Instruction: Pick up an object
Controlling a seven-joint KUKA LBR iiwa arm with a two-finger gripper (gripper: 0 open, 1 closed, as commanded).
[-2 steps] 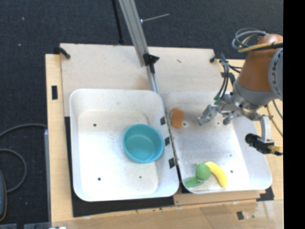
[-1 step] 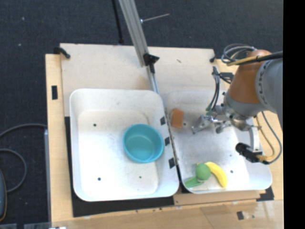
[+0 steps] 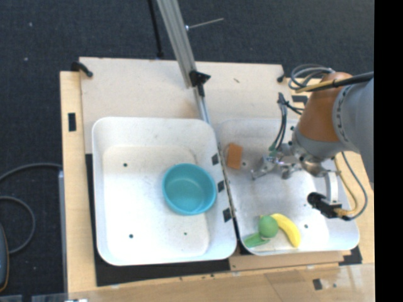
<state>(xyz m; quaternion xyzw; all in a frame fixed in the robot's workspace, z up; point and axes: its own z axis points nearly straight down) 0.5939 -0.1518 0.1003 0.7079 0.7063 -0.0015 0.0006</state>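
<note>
Worktop (image 3: 138,87): pale board on dark carpet, bearing two white bins side by side.
Left bin (image 3: 113,137): holds a blue bowl (image 3: 189,189) near its right wall.
Right bin (image 3: 327,238): brown block (image 3: 233,156) against its left wall; banana (image 3: 288,229) and green fruit (image 3: 268,226) touching, close to the lower rim.
Gripper (image 3: 271,167): low over the bin's middle, right of the block; whether it is spread or pinching, cannot tell.
Open room: bare floor between gripper and fruit; the block's wall side looks cramped.
</note>
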